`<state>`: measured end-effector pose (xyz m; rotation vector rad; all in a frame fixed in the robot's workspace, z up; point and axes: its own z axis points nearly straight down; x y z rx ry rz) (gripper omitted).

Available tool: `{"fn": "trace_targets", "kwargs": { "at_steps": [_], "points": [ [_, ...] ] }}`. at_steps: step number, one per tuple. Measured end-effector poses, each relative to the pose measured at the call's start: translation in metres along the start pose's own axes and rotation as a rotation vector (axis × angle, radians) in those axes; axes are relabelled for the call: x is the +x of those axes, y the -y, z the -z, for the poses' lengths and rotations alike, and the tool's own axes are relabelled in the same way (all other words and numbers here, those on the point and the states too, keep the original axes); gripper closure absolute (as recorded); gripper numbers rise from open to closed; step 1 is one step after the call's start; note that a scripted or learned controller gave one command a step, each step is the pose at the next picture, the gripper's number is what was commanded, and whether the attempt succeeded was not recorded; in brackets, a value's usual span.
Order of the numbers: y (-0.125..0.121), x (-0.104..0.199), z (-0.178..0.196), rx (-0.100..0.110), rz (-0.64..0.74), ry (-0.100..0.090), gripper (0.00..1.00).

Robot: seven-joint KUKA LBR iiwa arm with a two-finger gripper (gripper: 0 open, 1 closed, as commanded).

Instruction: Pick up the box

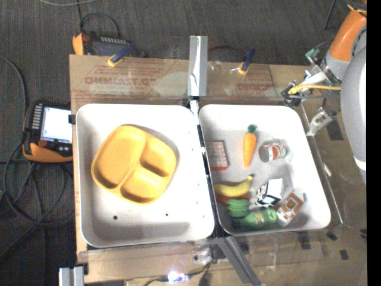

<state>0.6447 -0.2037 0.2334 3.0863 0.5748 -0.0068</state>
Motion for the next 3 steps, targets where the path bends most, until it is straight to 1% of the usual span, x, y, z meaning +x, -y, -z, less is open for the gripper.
{"fn": "trace_targets", "kwargs": {
  "at_steps": [1,2,3],
  "points": [
    [0.000,0.000,-0.001,0.001,0.001,0.001,0.00],
    [0.033,-0.125,0.071,0.002,-0.009,0.001,0.00],
    [0.012,-0.087,0.082,0.001,0.128,0.001,0.00]
  ]
}}
